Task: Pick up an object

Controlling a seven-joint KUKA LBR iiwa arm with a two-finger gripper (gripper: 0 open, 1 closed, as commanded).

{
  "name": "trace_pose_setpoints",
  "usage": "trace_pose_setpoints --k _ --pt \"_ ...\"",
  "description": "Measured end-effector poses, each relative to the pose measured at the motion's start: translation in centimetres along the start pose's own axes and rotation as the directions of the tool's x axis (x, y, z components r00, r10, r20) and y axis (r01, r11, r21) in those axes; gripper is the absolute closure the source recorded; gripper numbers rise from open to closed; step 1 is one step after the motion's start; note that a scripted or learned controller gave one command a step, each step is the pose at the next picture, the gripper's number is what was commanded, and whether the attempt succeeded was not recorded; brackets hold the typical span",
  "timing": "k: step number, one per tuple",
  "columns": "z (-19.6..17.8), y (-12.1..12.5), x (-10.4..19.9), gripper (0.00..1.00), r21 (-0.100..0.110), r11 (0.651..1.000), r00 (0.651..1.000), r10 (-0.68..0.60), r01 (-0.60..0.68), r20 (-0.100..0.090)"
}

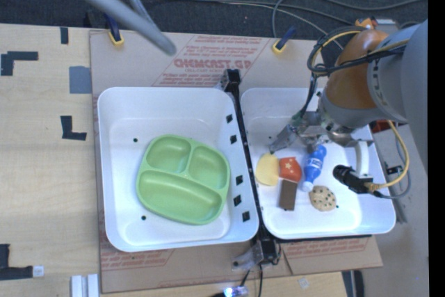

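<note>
Looking down at a slant on the counter (42, 149), we have two shallow white bins side by side on a sheet of cardboard (208, 59). The left bin (115, 108) carries a green divided plate (183, 179), lying flat with three compartments facing up.

Over to the right bin (375, 219), and here's the crowd: a pale yellow round piece (267, 170) just beside the divider, a red and orange item (289, 168) touching its right side, a dark brown bar (288, 195) just below those two, a blue and white bottle (313, 165) lying tilted, and a speckled cookie (322, 199) near the bottle's lower end. All of them rest on the bin floor.

The arm (368, 80), grey with its orange band, reaches in from the right and hangs over the upper part of the right bin. Its jaws (292, 135) point down and left, sitting just above the cluster; whether they are open or closed, I cannot tell. Nothing is seen held between them.
</note>
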State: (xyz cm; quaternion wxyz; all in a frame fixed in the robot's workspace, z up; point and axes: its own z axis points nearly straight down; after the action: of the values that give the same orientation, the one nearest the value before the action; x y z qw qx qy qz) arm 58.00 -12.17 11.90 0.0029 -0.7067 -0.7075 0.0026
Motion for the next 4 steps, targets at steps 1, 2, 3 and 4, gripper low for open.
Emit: trace_pose_setpoints --k 1,2,3,4 --pt "-1.4 0.2 0.0 1.00 -0.005 1.000 1.000 -0.002 0.002 0.001" --pt "-7.7 0.3 0.3 1.00 -0.013 1.000 1.000 -0.001 0.001 0.002" --pt "-12.3 1.1 0.1 1.00 -0.012 1.000 1.000 -0.001 0.001 0.002" --pt "-15.8 1.1 0.1 1.00 -0.011 1.000 1.000 0.000 0.000 0.001"
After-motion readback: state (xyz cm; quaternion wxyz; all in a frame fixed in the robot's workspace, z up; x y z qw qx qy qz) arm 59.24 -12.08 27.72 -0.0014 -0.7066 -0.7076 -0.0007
